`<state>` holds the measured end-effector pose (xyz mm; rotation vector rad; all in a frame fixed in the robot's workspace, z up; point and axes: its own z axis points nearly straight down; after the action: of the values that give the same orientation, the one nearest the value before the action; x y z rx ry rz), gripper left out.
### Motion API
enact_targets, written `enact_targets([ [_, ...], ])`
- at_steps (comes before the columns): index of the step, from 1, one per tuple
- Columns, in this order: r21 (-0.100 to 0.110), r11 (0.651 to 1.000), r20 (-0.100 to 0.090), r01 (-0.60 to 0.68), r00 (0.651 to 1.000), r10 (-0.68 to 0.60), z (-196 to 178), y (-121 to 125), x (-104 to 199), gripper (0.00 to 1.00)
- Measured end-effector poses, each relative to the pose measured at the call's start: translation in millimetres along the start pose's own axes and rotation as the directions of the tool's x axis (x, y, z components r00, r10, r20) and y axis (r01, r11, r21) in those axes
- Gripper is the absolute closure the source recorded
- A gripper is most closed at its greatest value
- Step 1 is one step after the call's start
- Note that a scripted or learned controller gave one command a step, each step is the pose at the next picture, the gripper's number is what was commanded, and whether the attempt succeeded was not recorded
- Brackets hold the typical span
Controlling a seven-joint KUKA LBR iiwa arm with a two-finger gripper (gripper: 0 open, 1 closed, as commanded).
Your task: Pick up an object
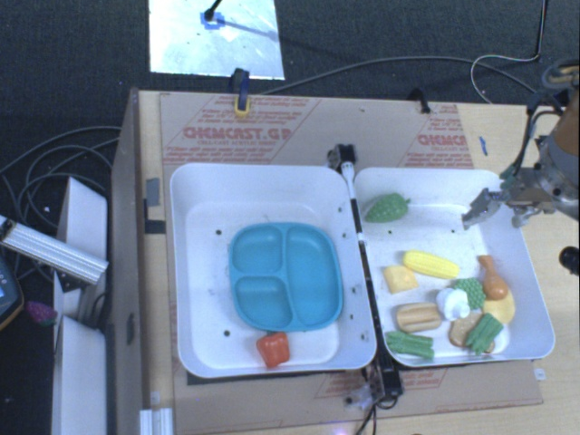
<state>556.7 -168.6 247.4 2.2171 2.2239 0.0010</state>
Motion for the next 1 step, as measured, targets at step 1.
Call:
enact_targets([
  [1,0.001,1.000,-0.001,0.001,1.000,-0.001,66.5,21.3,38.3,0.00],
])
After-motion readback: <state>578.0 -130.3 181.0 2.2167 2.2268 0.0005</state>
